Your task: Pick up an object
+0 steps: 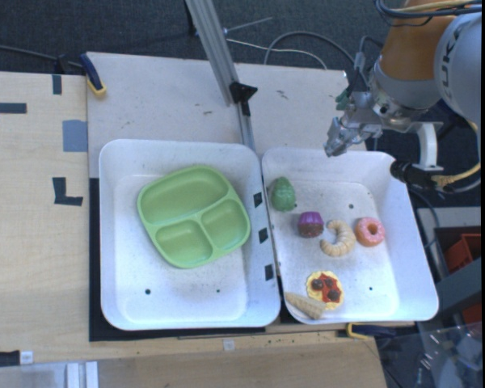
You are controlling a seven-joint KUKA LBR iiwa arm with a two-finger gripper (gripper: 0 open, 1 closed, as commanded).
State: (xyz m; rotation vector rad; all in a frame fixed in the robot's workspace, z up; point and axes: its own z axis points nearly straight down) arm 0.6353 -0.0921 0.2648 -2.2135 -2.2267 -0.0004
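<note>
Approach phase: the tool (337, 145) hangs at the right bin's (404, 217) twelve o'clock rim, nothing in it; its spread I cannot tell. Pink donut (369, 232) sits toward four o'clock beside the croissant (337, 239). Next: swing inward, descend over one piece.

Two white bins are seen, left bin (117, 241) and right bin (404, 249), both w/ a few small dark specks. A light green divided tray (194, 215), plain, no pattern, is seen in the left bin. In the right bin: a green rounded item (282, 193); a dark purple item (310, 224); a tan, cream-tinted croissant (338, 239); a doughnut (369, 232) w/ pink icing; a yellow tart (324, 288) w/ red and dark spots; a pale beige wedge (305, 305). The arm (436, 39) is shown grey w/ an orange band; the gripper (336, 145) is metallic grey. The bench (32, 184) is light wood-coloured, marked w/ dark and grey-blue tape patches.
</note>
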